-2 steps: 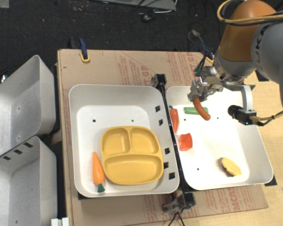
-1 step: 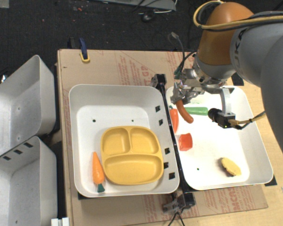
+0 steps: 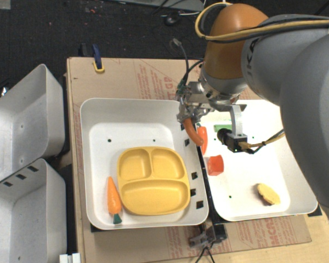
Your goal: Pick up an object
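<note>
1. Gripper sits over the far end of the seam between the two white bins, hanging from the grey arm w/ its orange band, which comes in from the right.
2. Jaws are closed on an orange sausage-shaped object: its top end is pinched between the fingers, the rest hangs down tilted toward the near-right, above the bins' shared rim.
3. Left bin holds a yellow divided plate w/ three compartments, about centre-near.
4. Toy carrot lies just left of the plate, orange body w/ green tip pointing near; can't tell if it touches the plate edge.
5. Right bin holds a red block near its left wall, just below the hanging object, apart from it.
6. Yellow piece lies near-right in the right bin, well apart from the red block.
7. Green bit shows far in the right bin, partly hidden by gripper hardware; can't tell what it is.
</note>
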Robot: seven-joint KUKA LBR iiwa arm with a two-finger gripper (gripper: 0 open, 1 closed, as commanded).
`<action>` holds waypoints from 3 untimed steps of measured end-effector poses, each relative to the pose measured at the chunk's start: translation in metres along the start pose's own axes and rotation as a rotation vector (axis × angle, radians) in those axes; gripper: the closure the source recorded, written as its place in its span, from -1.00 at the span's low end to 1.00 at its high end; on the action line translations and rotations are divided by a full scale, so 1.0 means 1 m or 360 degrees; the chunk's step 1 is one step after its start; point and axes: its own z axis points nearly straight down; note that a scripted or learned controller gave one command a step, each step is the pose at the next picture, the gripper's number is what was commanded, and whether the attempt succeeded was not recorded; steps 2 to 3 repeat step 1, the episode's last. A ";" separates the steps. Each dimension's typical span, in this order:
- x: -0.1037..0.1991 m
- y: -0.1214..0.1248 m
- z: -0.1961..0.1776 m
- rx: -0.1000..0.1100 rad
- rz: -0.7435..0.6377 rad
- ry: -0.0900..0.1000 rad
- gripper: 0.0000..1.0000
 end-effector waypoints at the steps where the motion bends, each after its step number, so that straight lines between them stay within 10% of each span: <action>1: 0.048 -0.004 -0.002 -0.0002 0.0001 -0.0001 1.00; 3: 0.048 -0.004 -0.002 -0.0002 0.0001 -0.0001 1.00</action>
